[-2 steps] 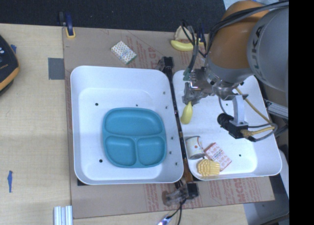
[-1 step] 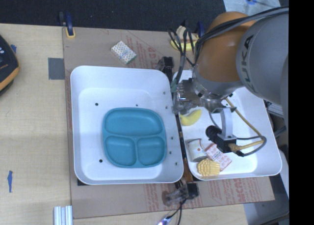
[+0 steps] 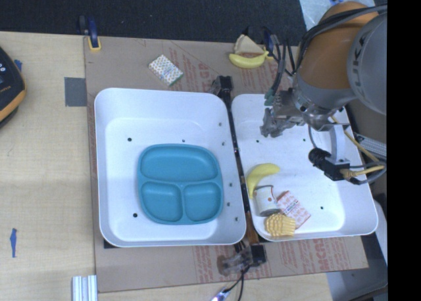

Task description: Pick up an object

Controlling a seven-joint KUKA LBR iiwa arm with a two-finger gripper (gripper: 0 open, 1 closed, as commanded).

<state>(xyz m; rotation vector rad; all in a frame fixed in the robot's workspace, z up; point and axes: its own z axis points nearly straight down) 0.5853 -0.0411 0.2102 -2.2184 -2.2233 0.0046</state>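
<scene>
Banana [image 3: 261,173] below hand [image 3: 273,127], beside can [image 3: 265,201] | hand state: cannot tell, nothing seen held | descend centred over curve, clear of can and bin wall [image 3: 237,162]

We see one robot arm [image 3: 342,50] coming in from the right side, at the far right of the scene. It's grey w/ a broad orange band just above the wrist. The arm bends down and leftward, ending in a dark metal gripper [image 3: 275,125] w/ cables running along it. The gripper points down and hangs low, left of the arm's bulk. We can't tell from this angle how the gripper's tips are set.
</scene>
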